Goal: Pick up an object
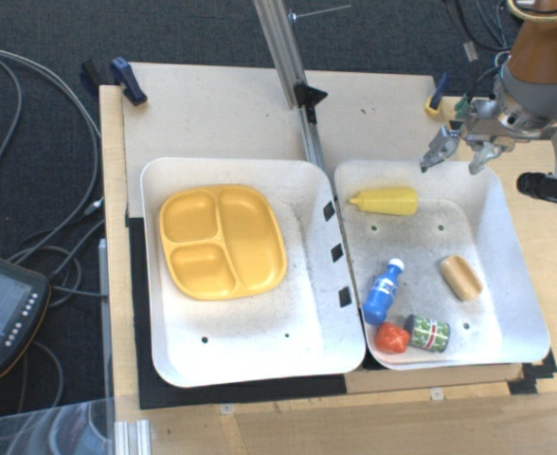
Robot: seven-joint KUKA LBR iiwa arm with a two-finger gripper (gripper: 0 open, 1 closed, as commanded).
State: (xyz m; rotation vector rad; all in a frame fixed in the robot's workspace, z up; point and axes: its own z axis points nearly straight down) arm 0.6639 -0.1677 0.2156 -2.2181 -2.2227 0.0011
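Note:
The right bin (498, 218) holds a yellow mustard bottle (386, 201) near its back edge, a blue bottle (383, 292), a tan bread roll (460, 278), a red round object (392, 337) and a green can (430, 334) at the front. My gripper (454, 158) hangs above the bin's back right corner, fingers spread open with nothing between them. It is to the right of and behind the mustard bottle, apart from it.
The left bin (165, 349) holds a yellow divided plate (223, 242). A slanted metal post (280, 36) rises behind the bins' dividing edge. Blue clamps (128, 80) sit at the bench's back corners. Cables and a tablet (4, 309) lie on the floor to the left.

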